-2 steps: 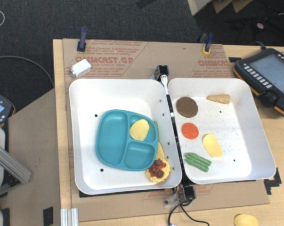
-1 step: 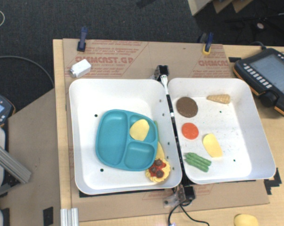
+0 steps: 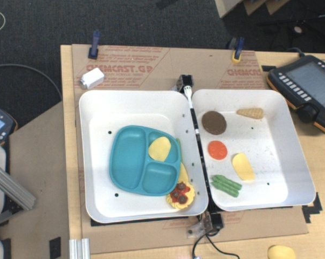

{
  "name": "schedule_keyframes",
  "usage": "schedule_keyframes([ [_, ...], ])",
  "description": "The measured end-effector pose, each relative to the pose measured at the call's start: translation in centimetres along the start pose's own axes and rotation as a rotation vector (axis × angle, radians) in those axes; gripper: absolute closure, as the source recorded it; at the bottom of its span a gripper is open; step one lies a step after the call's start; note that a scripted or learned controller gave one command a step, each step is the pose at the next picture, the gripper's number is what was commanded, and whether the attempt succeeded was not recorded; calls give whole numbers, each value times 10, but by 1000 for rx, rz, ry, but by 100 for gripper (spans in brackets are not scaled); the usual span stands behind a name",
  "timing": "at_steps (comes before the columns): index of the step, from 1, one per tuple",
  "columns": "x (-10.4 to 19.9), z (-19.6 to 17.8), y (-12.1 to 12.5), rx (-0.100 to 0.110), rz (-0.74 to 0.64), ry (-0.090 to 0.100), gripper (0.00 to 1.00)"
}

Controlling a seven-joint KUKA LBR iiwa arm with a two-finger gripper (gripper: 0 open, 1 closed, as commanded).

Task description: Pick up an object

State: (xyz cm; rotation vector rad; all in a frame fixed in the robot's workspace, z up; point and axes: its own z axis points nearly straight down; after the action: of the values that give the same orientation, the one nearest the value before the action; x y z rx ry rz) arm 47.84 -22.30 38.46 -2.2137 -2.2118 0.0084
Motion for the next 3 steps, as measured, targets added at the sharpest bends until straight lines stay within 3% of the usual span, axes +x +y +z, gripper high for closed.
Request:
schedule_keyframes([
  [1,-1,-19,2,-19,-1,-10,100],
  [2,29,31,1,-7,-4,-2,100],
  [3,-2,139,53,-8,0,-4,100],
])
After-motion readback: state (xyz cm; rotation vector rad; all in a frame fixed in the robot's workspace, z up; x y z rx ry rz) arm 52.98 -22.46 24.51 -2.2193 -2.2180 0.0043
